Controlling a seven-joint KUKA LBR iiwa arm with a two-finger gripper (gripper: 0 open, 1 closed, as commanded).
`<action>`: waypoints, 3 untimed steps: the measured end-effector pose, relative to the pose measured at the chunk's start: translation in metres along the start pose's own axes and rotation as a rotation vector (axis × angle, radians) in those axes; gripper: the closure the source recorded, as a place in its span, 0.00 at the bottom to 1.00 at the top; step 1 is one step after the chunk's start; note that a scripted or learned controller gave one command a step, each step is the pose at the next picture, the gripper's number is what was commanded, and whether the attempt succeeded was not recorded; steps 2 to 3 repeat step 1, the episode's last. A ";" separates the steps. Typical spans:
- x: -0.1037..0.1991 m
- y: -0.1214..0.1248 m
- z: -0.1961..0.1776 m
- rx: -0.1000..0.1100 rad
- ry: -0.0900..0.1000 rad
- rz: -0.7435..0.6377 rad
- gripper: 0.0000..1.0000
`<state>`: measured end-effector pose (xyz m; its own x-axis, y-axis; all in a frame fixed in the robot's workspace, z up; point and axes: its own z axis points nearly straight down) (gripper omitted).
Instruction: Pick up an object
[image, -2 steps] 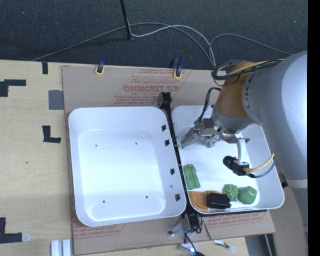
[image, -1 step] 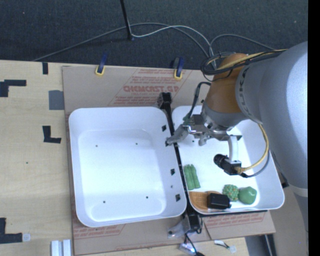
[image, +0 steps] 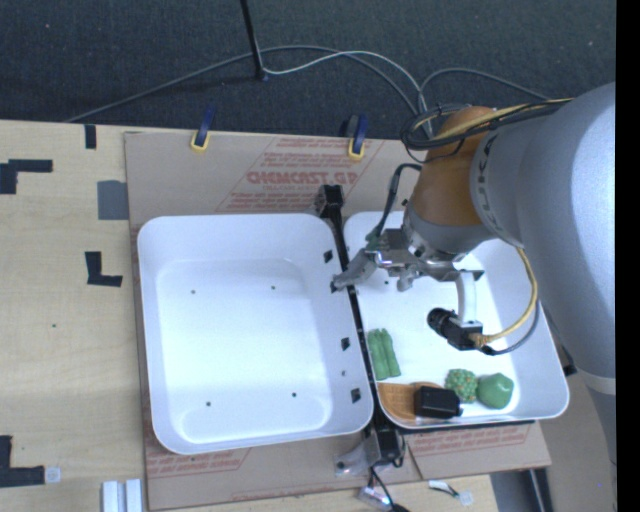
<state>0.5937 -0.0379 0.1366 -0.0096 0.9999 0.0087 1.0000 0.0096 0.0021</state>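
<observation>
Your arm (image: 520, 180) reaches in over the right bin (image: 535, 345), its end effector (image: 405, 265) hanging above that bin's upper left part, close to the divider between the two bins. You cannot tell whether it is wide or narrow, and nothing shows gripped in it.

Below the end effector, you see five loose objects in the right bin. One ribbed green piece (image: 384, 353), long and narrow, lies just under it beside the divider. Farther below sit one knobbly green ball (image: 461, 383) and one smooth green lump (image: 495, 390), just beside each other. One orange-brown flat piece (image: 397, 402) lies at the bin's lower edge, with one black block (image: 437, 402) resting on it. A black cylinder (image: 452, 327) on a cable hangs to the lower right of the end effector; what it is remains hard to make out.

The left bin (image: 245, 335) lies across the divider. Both bins rest on a cardboard sheet (image: 280, 175) on the surface (image: 60, 300).
</observation>
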 end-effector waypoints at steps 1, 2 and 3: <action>0.003 0.000 -0.009 0.001 0.003 -0.004 1.00; 0.003 0.000 -0.009 0.001 0.003 -0.004 1.00; 0.003 0.000 -0.009 0.001 0.003 -0.004 1.00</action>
